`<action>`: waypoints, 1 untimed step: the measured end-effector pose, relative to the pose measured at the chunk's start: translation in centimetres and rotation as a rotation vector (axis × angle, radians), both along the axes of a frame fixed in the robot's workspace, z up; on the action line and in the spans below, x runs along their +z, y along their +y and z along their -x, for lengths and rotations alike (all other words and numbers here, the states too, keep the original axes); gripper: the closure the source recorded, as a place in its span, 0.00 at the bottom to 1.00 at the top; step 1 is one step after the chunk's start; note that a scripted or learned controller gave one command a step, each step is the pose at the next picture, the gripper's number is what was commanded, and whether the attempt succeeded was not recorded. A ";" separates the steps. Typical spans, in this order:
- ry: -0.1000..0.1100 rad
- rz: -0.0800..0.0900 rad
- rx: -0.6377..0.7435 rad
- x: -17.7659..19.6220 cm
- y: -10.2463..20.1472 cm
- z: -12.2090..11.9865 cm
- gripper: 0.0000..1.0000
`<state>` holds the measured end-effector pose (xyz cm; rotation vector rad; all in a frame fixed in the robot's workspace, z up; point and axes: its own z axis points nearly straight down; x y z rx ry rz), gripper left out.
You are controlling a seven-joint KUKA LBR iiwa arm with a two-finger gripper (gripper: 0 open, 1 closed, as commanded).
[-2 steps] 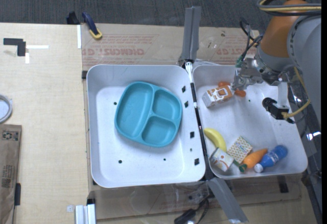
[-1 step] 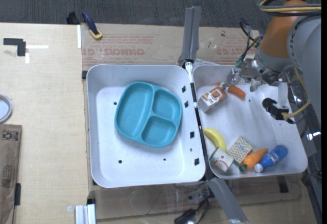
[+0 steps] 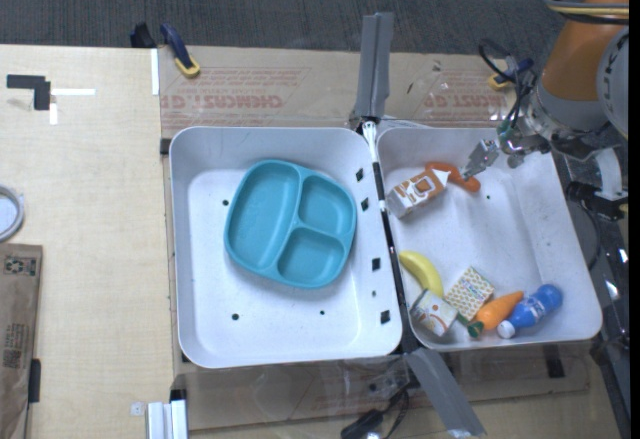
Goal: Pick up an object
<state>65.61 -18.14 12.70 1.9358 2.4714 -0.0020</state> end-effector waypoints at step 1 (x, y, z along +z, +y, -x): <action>0.003 -0.002 -0.022 -3.7 3.1 0.5 0.00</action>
